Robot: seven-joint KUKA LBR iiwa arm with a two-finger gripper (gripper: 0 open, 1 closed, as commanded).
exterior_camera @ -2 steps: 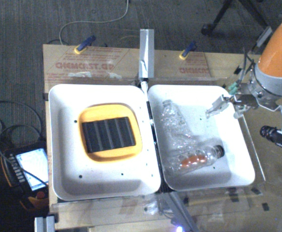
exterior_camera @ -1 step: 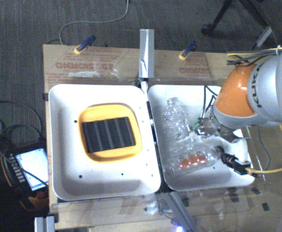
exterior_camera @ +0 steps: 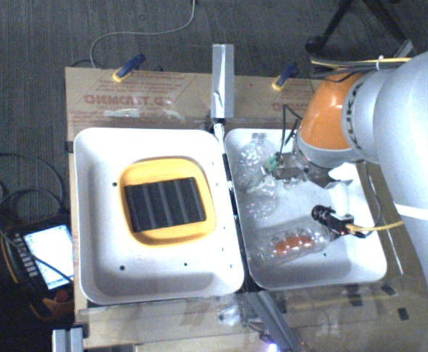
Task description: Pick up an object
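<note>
The right bin point(exterior_camera: 357, 259) holds a clear plastic bottle point(exterior_camera: 252, 161) lying along its left wall, with crumpled clear plastic point(exterior_camera: 263, 200) just below it. Nearer the front lies a clear packet with orange contents point(exterior_camera: 291, 243). In the left bin point(exterior_camera: 97, 218) a yellow tray with a black ridged insert point(exterior_camera: 167, 201) lies flat. My gripper point(exterior_camera: 281, 166) hangs under the orange-banded wrist point(exterior_camera: 331, 119), low over the back of the right bin, right beside the bottle. The wrist hides most of it.
A black connector with a yellow cable point(exterior_camera: 333, 220) juts from the arm above the right bin's middle. An upright metal post point(exterior_camera: 222, 83) stands behind the gap between the bins. Blue clamps point(exterior_camera: 128, 67) hold the cardboard backing. A tablet point(exterior_camera: 44, 251) lies on the floor at left.
</note>
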